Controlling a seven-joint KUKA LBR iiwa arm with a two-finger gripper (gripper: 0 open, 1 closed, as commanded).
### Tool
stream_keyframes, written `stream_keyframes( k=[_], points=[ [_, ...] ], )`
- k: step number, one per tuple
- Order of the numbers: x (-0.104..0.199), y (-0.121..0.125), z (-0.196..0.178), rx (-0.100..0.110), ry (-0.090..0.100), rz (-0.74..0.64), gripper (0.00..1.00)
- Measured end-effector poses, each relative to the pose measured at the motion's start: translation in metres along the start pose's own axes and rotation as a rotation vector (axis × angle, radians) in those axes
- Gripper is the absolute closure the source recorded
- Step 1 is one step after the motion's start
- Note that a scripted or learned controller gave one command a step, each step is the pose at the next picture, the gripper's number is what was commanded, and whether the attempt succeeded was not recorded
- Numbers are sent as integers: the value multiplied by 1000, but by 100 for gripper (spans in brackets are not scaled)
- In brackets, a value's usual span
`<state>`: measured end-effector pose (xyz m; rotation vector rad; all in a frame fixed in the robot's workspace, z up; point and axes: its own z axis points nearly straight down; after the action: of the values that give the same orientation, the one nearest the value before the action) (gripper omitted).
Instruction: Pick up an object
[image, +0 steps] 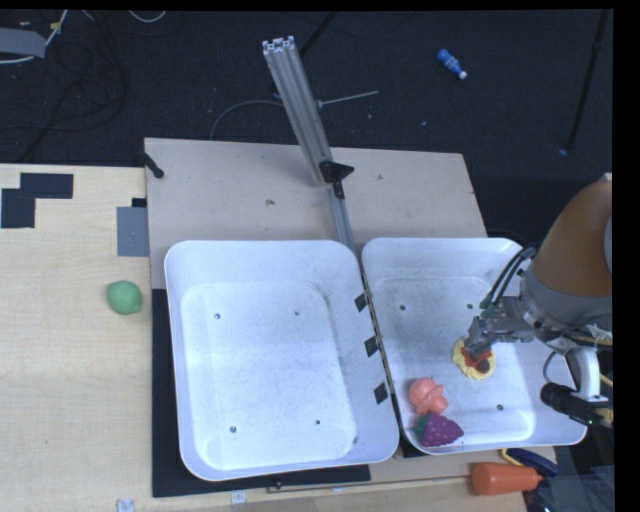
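A green ball lies on the pale wood surface at the far left, well apart from the bins. To its right sits the left bin, a shallow white tray. A grey metal rail runs at a slant from the far side down toward the seam between the two bins, with a black clamp partway along it.

The right bin touches the left bin along that seam. In its near part lie an orange-pink toy and, just beside it on the near side, a purple bunch of grapes. Farther right in the same bin is a small yellow and red object.

The gripper points down directly over the yellow and red object, its tip at or touching the object's top. Whether it is open or closed, and whether it has hold of the object, cannot be told from this angle. The arm reaches in from the right.

An orange object lies on the near edge of the surface, outside the right bin.
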<state>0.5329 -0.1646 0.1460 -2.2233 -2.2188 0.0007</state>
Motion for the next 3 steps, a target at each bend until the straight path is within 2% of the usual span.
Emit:
stream_keyframes(
  k=[2,3],
  points=[
    [-5,-3,-110,-5,-1,-2,100],
    [42,-6,-97,0,1,-5,100]
  ],
)
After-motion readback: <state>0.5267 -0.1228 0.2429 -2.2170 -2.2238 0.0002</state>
